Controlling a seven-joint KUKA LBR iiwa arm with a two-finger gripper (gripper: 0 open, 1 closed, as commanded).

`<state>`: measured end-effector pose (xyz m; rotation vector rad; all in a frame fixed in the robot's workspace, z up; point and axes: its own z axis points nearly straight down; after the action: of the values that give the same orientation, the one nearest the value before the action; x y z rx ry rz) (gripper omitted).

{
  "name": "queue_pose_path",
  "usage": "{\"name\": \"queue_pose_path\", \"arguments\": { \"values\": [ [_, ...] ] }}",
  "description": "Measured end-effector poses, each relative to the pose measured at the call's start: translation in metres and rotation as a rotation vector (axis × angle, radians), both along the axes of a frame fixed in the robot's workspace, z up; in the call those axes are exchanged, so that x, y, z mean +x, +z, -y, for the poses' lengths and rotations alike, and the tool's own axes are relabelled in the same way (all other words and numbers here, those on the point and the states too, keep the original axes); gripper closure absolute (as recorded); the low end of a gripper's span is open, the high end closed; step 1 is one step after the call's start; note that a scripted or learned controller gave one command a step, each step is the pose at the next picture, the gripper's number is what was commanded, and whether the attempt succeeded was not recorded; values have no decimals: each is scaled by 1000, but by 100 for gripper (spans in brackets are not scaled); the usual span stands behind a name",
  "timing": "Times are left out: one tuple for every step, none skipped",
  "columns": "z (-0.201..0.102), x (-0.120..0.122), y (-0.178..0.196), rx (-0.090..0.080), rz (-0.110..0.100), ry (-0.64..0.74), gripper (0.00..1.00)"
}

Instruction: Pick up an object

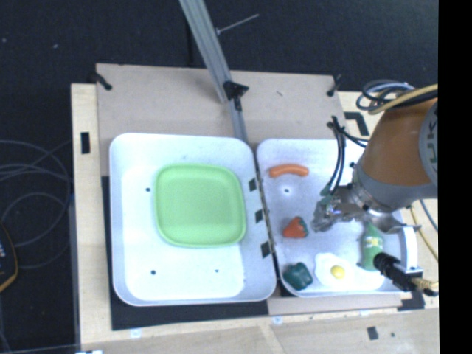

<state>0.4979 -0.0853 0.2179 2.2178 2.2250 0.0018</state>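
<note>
**Gripper low in the right bin, beside the strawberry**

Nearest, a dark green lump (299, 274) and a glossy fried egg (333, 270) lie on the right bin (310, 150)'s smooth white floor. The red strawberry (295, 228) sits just left of the gripper (324, 214); its grasp state cannot be told. Farther off lies an orange sausage (287, 171). A square, matte green plate (200, 204) rests in the left bin (133, 198).

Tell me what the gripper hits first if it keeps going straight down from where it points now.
Probably bare floor of the right bin, just right of the red-orange toy; the gripper looks slightly off it, though depth is unclear.
</note>
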Motion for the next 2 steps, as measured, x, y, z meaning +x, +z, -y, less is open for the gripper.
{"name": "queue_pose_path", "arguments": {
  "values": [
    [-51,13,12,0,1,1,100],
    [-95,12,17,0,0,1,100]
  ]
}}
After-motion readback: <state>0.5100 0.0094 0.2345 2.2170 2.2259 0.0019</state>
